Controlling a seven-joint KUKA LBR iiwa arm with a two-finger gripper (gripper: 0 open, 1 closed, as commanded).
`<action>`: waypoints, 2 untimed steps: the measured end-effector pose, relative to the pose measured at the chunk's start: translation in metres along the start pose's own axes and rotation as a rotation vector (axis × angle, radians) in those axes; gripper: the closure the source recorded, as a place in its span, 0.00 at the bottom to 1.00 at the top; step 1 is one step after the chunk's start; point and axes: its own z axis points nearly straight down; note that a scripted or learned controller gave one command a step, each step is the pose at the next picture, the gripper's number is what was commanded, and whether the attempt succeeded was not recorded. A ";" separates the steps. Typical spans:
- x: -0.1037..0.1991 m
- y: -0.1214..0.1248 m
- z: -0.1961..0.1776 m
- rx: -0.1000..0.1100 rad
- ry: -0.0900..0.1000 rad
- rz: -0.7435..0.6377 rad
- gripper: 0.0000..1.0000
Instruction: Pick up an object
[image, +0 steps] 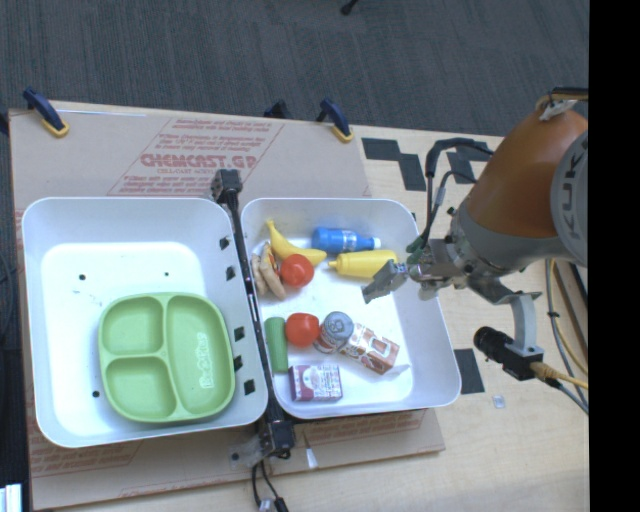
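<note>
The right bin (432, 345) holds several small items. Along its far side lie a banana (280, 244), a blue bottle (343, 240), a yellow squeeze bottle (363, 264), a red tomato (296, 270) and a hot-dog bun (266, 272). Nearer the front are a green cucumber (276, 344), a second red tomato (302, 328), a small can (336, 330), a red-and-white packet (373, 351) and a red box (316, 382). My gripper (390, 281) hangs over the bin's right side, just right of and below the yellow bottle. Nothing visible is held in it.
The left bin (60, 250) contains a light green divided plate (165, 355). A black clip and divider (228, 185) sit where the bins meet. The arm's orange and grey body (520, 200) overhangs the right bin's edge, with cables (545, 365) beside it.
</note>
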 end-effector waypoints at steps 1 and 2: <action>0.000 0.000 0.000 0.000 0.000 0.000 0.00; 0.000 0.000 0.000 0.000 0.000 0.000 0.00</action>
